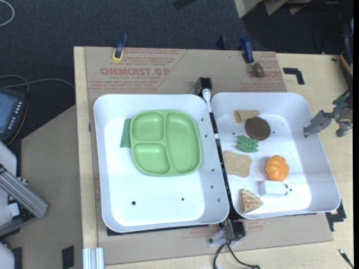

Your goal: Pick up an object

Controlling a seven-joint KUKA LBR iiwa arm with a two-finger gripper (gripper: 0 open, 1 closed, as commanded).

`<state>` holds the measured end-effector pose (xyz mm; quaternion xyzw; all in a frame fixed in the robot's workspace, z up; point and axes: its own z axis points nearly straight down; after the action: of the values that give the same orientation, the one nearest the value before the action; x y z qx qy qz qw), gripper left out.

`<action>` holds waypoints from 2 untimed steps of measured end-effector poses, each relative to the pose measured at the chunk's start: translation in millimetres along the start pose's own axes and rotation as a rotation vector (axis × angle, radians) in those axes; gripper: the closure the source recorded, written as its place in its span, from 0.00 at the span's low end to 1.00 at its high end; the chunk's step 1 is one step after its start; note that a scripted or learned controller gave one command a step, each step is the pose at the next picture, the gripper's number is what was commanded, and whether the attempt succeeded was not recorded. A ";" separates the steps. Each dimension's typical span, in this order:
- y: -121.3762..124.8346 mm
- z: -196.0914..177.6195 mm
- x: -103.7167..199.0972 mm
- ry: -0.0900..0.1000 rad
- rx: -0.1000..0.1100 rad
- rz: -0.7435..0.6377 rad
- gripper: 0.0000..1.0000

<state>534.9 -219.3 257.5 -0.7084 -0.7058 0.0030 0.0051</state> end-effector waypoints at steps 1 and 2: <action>2.3 -6.3 0.4 -0.004 -0.012 -0.003 0.00; 6.9 37.4 -3.9 -0.002 -0.008 -0.004 0.00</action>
<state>541.4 -223.1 220.0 -0.7071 -0.7072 0.0009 0.0018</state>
